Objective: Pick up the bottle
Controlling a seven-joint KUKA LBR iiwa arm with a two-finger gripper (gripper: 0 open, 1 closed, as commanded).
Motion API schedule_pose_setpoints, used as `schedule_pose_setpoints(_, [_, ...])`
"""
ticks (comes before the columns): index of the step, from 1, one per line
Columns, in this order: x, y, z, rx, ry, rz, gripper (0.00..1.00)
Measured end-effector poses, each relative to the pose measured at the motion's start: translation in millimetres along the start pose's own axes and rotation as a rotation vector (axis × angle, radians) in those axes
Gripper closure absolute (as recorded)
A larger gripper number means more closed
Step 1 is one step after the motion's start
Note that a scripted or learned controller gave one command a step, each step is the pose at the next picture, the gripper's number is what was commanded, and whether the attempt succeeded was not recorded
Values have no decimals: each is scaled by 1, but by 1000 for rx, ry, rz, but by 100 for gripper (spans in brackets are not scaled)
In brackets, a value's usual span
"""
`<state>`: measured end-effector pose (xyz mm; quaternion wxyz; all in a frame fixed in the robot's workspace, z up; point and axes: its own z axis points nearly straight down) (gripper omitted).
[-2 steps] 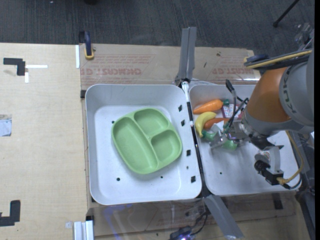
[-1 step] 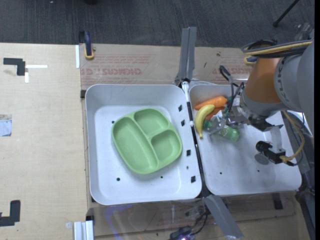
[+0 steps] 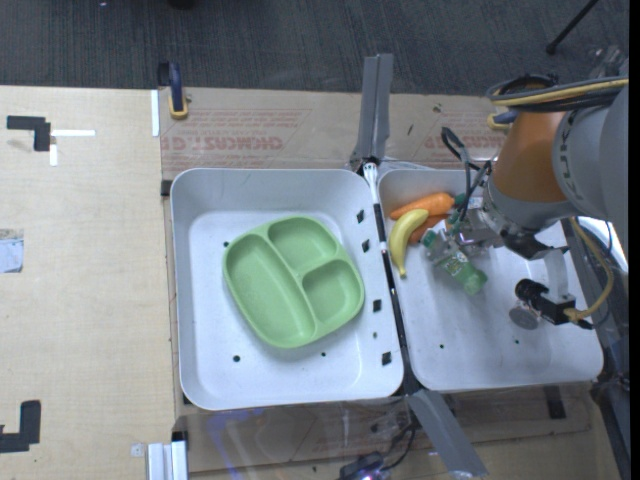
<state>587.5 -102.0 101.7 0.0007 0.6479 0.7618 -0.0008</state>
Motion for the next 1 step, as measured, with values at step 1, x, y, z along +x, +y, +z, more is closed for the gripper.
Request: schedule_pose_setpoints(1, [24,52,-91,0,0,-8,100])
